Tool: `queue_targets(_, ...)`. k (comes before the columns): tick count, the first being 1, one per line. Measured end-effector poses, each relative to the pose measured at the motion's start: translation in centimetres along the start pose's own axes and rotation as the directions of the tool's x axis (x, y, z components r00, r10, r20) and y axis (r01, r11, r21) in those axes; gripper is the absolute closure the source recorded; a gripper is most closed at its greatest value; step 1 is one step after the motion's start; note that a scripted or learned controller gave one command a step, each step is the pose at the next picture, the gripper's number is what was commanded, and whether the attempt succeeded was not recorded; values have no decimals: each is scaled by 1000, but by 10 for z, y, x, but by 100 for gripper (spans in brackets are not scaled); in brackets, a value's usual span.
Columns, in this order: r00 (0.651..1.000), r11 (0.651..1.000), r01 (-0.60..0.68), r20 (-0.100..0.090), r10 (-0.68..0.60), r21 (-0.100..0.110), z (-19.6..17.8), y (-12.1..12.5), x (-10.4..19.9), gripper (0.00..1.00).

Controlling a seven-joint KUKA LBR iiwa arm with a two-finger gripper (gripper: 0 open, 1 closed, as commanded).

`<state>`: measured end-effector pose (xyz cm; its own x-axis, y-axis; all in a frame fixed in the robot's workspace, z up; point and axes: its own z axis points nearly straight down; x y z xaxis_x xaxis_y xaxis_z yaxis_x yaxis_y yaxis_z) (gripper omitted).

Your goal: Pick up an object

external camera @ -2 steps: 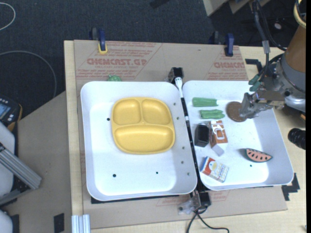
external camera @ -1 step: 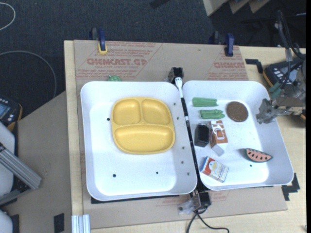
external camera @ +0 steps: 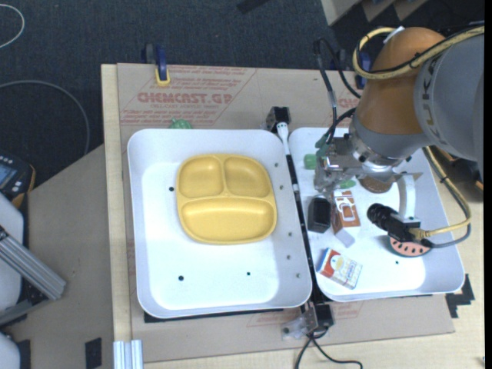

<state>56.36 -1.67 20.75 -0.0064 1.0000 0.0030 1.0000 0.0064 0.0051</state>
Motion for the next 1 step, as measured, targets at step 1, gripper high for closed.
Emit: queue_targets(1, 1000, 1000, -6, 4, 6, -3, -138, -47, -15, 100)
